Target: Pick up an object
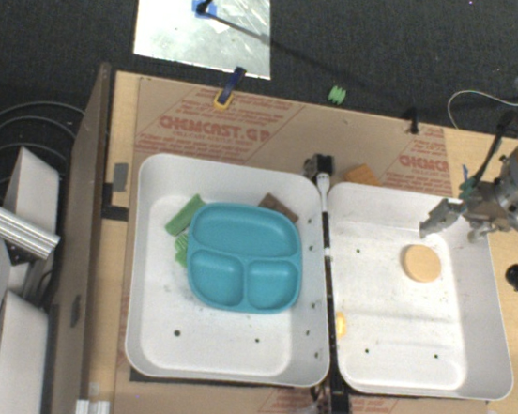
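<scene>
Tan disc in right bin | just below fingers | spread, empty

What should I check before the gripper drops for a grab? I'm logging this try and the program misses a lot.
1. Target in right bin: tan round piece, lying alone. Ok.
2. Gripper directly above it: sits up and right of the piece. Not ok.
3. Finger opening: cannot tell.
4. Nothing held yet: cannot tell.
5. Left bin clutter, blue tray, far from path. Ok.
</scene>
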Controlling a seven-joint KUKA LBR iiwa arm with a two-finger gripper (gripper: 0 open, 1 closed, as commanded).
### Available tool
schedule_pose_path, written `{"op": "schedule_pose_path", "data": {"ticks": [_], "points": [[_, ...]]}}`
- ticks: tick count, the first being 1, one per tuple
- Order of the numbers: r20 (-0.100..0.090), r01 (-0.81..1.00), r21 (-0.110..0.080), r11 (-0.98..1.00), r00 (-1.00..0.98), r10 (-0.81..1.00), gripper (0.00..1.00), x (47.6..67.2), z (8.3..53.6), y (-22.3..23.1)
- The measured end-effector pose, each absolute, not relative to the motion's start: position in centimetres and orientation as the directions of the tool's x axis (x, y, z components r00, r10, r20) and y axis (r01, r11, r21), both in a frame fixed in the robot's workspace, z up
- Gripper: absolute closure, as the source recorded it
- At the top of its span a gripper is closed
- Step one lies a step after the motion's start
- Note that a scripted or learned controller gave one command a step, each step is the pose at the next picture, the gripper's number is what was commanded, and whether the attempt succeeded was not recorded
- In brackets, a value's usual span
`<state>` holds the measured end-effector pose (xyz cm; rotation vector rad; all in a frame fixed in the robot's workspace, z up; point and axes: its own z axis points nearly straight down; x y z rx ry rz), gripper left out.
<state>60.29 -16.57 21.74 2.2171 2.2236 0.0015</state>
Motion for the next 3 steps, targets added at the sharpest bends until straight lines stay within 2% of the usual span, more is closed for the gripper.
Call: {"op": "schedule_pose_path", "data": {"ticks": [1, 2, 3], "points": [[0.0, 1.0, -0.004, 0.0, 0.0, 1.0, 0.0, 60.5, 8.1, -19.0], [-0.002, 1.0, 0.006, 0.002, -0.002, 1.0, 1.0, 60.8, 10.0, -18.9], [-0.002, 1.0, 0.019, 0.013, -0.013, 1.0, 1.0, 67.4, 21.9, -13.2]]}}
